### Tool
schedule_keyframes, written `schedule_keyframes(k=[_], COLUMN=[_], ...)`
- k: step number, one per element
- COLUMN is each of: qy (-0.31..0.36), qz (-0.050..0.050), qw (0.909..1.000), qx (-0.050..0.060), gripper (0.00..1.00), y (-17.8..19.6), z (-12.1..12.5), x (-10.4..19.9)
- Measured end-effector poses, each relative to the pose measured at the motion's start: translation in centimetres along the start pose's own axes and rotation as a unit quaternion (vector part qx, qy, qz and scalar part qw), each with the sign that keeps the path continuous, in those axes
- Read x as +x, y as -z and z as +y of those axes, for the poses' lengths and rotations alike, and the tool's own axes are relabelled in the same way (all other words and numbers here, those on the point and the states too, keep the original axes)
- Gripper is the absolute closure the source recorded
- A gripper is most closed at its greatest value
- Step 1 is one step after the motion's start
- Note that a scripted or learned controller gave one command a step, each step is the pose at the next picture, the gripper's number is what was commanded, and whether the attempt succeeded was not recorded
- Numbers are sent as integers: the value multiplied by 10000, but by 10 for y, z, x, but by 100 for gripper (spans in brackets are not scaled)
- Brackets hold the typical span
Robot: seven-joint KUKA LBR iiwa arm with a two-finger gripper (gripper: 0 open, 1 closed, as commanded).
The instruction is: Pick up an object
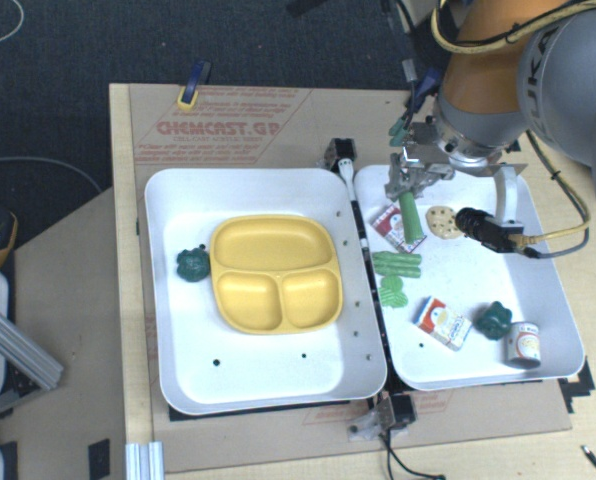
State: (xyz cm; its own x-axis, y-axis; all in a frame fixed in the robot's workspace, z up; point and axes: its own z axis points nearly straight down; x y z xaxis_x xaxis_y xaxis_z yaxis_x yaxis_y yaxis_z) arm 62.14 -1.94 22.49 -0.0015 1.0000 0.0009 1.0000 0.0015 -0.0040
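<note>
Inspecting the right-hand shallow white bin (pixel 483 373): the two-finger gripper (pixel 408 189) is low over the bin's far-left corner, on the grey arm reaching in from the right.

Finding 1. A slim green stick-shaped object (pixel 412 220) begins right at the gripper's tip and runs away from it toward the bin's near edge. Its long axis is close to parallel with the bin's left wall, leaning slightly right at the near end. It is the closest candidate for the pick.

Finding 2. Whether the gripper is spread or closed cannot be told from this view. The wrist hardware hides the tip, and whether the stick's upper end is gripped or merely below the tip cannot be told either.

Finding 3. The stick lies across a red-and-white flat packet (pixel 387 224). A round tan biscuit-like disc (pixel 439 220) sits just beside it on the right, apart from it.

Finding 4. A ridged light-green plastic piece (pixel 396 264) lies just beyond the stick's near end.

Assessment: the grasp turns on the stick's far end. In my judgement a closure across the narrow width, square to the long axis, is what the move calls for. The risk is catching the packet beneath or pinching so near the end that the stick swings.
</note>
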Motion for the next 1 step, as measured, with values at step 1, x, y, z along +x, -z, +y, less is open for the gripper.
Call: schedule_keyframes(k=[1], qy=[-16], qz=[-10], qw=[10000], qx=[-19], gripper=[100], y=[-6], z=[6], x=[-18])
